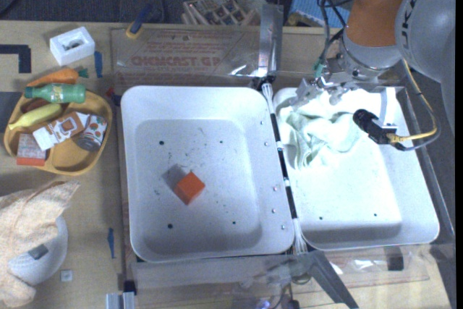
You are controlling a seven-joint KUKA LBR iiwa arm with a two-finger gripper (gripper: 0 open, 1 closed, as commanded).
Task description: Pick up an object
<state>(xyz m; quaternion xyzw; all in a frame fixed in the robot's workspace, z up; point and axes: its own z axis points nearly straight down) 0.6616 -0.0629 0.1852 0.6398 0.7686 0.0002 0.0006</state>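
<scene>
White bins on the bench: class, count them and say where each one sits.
2. The left bin holds an orange block; the right bin holds a pale crumpled cloth under the gripper.

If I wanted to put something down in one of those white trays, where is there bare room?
The left bin has bare floor all around the orange block, widest toward its far wall. In the right bin, the near half is open, between the crumpled pale cloth and the front rim. Its far end is crowded: the cloth lies there with the gripper right over it.
</scene>
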